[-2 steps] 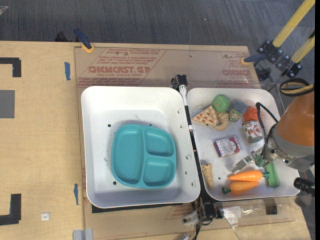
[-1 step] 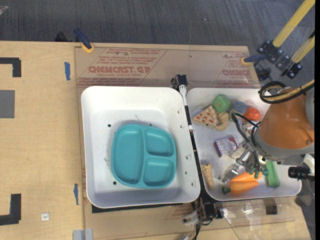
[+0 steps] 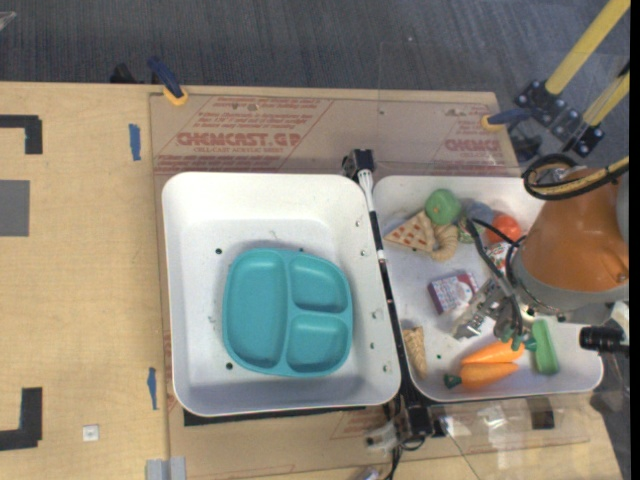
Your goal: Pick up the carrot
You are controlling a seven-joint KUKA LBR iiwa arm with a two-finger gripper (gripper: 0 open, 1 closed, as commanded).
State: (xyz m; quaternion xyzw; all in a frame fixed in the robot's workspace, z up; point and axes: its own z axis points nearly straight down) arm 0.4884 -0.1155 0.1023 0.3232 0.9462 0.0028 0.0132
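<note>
The carrot (image 3: 488, 367) lies near the front edge of the right bin (image 3: 575, 386), its green stem end pointing toward the divider between the bins. The gripper (image 3: 497, 318) hangs just above and behind the carrot, though whether it is touching it cannot be made out. A green block (image 3: 544, 346) sits just beside the carrot's thick end. A purple packet (image 3: 450, 290) lies behind the carrot, and farther back a green ball (image 3: 442, 206). The left bin (image 3: 190, 268) holds a teal divided plate (image 3: 288, 311).
</note>
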